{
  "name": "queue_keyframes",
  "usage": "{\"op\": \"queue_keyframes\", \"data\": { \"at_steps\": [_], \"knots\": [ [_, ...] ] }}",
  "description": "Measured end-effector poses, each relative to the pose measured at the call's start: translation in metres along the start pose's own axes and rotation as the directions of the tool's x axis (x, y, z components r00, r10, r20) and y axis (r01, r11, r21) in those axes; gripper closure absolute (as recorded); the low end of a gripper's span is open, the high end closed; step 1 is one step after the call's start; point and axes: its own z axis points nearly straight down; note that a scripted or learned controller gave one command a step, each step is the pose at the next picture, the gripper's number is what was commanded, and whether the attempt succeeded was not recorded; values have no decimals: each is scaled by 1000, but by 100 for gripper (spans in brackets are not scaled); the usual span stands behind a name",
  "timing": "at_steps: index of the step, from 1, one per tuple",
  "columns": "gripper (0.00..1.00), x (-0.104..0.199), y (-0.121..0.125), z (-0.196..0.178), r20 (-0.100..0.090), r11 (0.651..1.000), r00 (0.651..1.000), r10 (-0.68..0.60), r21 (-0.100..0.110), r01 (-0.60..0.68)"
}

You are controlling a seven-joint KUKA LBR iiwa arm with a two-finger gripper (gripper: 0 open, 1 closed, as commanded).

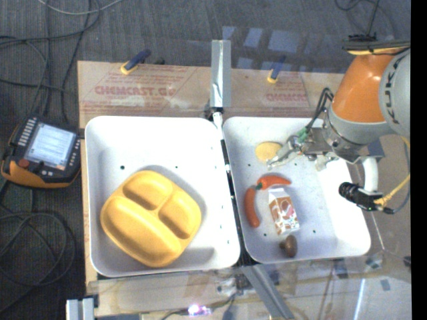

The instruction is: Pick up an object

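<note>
You see the two-finger metal gripper low over the right white bin, its fingers apart with nothing between them, just beside the flat yellow round piece. Below lie a curved red pepper, a red sausage, a small white-and-red carton and a brown round nut. The left white bin holds a yellow divided plastic tray.
</note>
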Motion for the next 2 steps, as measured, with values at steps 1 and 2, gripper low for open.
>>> {"op": "queue_keyframes", "data": {
  "at_steps": [1, 2],
  "knots": [
    [0, -15, -49, 104, 1, 1000, 1000, 6, -8, -6],
    [100, -17, -48, 97, 3, 1000, 1000, 7, -7, -7]
  ]
}}
